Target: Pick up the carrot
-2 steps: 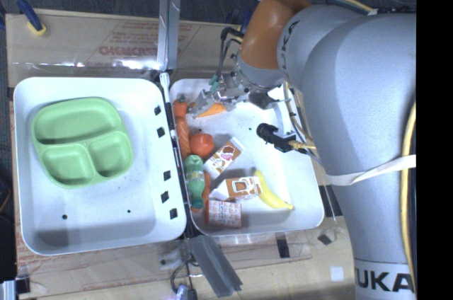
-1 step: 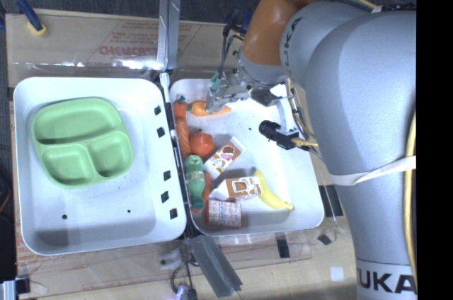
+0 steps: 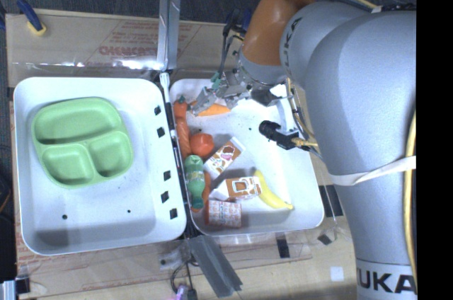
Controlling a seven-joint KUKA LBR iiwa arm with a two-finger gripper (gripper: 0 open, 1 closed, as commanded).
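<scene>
While hand [image 3: 212,97] sits at carrot [image 3: 214,109], grip unclear.

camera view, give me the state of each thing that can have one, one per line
grey two-finger gripper: down in the right bin's far left corner, fingers hard to make out
orange carrot piece: lying in the bin right by the gripper, a grip cannot be confirmed
green three-compartment plastic tray: flat in the left bin, right side up
yellow banana: lying on its side
green bottle: lying against the right bin's left wall

One fixed overhead camera looks down slantwise on both bins [image 3: 21,150].
</scene>
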